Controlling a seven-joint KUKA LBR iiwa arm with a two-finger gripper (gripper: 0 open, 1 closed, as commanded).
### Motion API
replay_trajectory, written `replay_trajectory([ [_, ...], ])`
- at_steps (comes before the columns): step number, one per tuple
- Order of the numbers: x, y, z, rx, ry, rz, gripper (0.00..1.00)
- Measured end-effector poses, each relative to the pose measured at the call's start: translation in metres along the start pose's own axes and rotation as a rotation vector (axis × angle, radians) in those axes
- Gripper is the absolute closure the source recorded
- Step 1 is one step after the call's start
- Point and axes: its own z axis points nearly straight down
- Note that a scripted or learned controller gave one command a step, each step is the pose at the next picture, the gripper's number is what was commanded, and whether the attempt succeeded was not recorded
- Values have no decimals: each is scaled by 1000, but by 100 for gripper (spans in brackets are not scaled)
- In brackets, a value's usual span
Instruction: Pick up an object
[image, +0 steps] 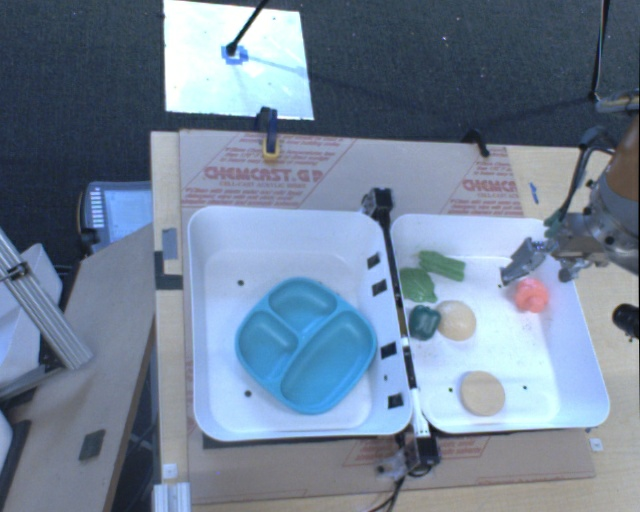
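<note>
In the left bin (215, 240) a blue divided plate (305, 343) lies flat, turned so its corners point near and far, with 3 compartments facing up. It fills most of that bin's floor and is likely too broad for a 2-finger grasp.

Across the divider, the right bin (585, 375) holds 6 small things. Near the divider lie 2 green pieces (418, 285), and beyond them a long green vegetable (442, 265) whose long axis runs left to right, tilted slightly toward the near side at its right end. Just nearer sits a dark green lump (424, 321) touching a pale round ball (457, 321). A tan disc (483, 392) lies flat by the near wall, well apart from the rest.

Further right, a pink round object (532, 295) rests on the bin floor near the far right corner. Being round, it shows no clear long axis. The gripper (545, 262) hangs just above and beside it, so this seems the likely target. Whether its pincer is parted or closed cannot be told, and nothing is seen held in it.
</note>
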Motion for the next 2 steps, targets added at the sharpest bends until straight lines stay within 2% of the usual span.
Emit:
replay_trajectory([
  [1, 0, 2, -7, -12, -2, -3, 0],
  [2, -2, -1, 34, -13, -2, -1, 0],
])
